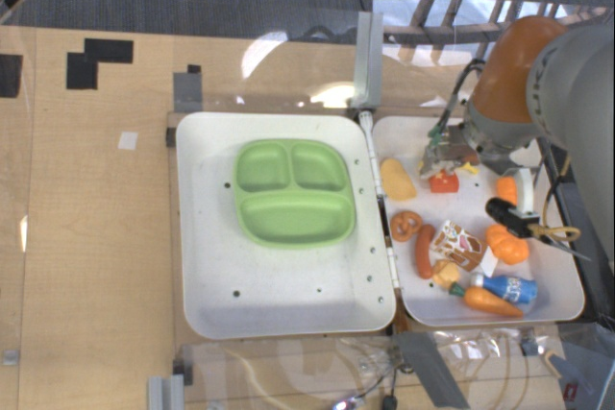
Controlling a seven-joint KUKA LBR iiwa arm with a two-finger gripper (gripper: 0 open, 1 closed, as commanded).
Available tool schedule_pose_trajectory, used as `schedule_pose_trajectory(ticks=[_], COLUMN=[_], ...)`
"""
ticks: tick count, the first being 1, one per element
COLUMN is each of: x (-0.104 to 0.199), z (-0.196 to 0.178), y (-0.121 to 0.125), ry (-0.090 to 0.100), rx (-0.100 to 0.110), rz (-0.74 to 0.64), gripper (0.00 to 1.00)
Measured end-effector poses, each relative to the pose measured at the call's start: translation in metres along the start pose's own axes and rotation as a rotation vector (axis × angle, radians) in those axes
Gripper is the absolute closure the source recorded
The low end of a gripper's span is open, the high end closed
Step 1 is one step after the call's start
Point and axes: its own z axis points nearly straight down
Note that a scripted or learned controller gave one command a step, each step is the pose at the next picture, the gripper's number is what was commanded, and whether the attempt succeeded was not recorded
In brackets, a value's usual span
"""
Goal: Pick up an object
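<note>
The grey arm (572, 77) enters from the upper right of the frame and bends down and left, its orange band (514, 72) above the wrist. The gripper (440, 156) hangs low in the upper part of the right bin (555, 272), pointing down. Whether its jaws are open or closed cannot be told, and nothing can be seen held in them.

Two white bins sit side by side at centre frame. The left bin (207, 302) holds one green plate (293, 190) with three compartments, lying near its middle.

The right bin holds one of each of these:
- a yellow roll (397, 178) by its left wall
- a carrot (490, 301) near the lower edge
- an orange (509, 247) to the right
- a printed packet (457, 246) at the middle
- a sausage (424, 252) just left of the packet
- a blue bottle (510, 288) just above the carrot
- a pretzel (405, 226) below the roll
- a red block (443, 181)

The block lies right of the roll, directly under the gripper and just beside its tip.
</note>
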Motion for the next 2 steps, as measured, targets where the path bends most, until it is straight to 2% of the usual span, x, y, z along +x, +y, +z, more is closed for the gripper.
schedule_pose_trajectory(ticks=[1, 2], x=[0.0369, 0.0368], z=[-0.12, -0.1197], y=[-0.0073, -0.0074], ry=[0.004, 0.004], rx=[0.014, 0.015], rz=[-0.22, -0.22], gripper=[1.0, 0.0])
